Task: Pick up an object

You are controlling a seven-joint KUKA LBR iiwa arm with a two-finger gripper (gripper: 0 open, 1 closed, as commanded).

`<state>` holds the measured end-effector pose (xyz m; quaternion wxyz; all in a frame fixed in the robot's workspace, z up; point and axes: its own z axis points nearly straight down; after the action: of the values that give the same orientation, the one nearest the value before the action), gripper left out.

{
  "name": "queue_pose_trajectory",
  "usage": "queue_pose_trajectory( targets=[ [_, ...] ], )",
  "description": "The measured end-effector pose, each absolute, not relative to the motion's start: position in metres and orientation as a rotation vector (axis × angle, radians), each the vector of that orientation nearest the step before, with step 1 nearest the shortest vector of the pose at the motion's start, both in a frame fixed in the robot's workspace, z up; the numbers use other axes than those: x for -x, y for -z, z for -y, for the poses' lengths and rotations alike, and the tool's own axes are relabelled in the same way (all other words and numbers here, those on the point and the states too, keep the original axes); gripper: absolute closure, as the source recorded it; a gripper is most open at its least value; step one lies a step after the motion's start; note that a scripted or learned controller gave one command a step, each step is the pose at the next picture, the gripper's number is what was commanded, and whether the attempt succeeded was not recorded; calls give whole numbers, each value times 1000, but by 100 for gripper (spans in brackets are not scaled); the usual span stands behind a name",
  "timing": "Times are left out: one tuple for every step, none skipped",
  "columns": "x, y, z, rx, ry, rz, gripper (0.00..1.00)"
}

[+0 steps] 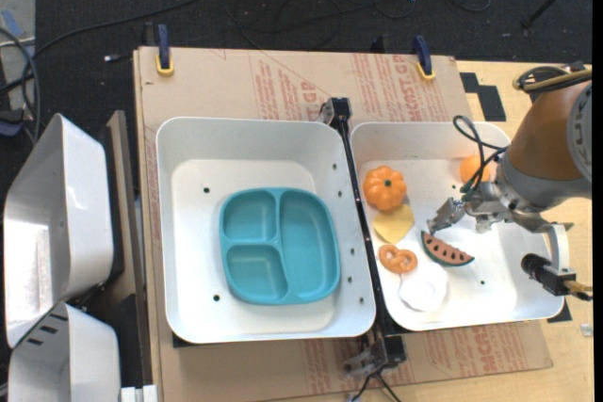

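Observation:
The right bin (490, 297) holds a small orange pumpkin (385, 187), a yellow cheese wedge (397, 225), a pretzel (398, 259), a white round piece (423, 289) and a watermelon slice (448, 251). An orange fruit (470, 168) sits at the bin's far side, partly hidden by the arm. My gripper (445, 219) hangs low in the bin, just above the watermelon slice and to the right of the cheese wedge. I see nothing held in it.
A turquoise divided plate (280, 246) lies in the left bin (188, 165). A black divider (356, 202) separates the two bins. Spare white bins (52, 202) stand off the bench to the left. Cables trail from the wrist over the right bin.

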<state>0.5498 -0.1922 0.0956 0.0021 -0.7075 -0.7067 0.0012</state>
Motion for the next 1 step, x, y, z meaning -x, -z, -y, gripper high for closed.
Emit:
queue_pose_trajectory(
  targets=[
    [-551, -109, 193, 2223, 0, 2221, 100]
  ],
)
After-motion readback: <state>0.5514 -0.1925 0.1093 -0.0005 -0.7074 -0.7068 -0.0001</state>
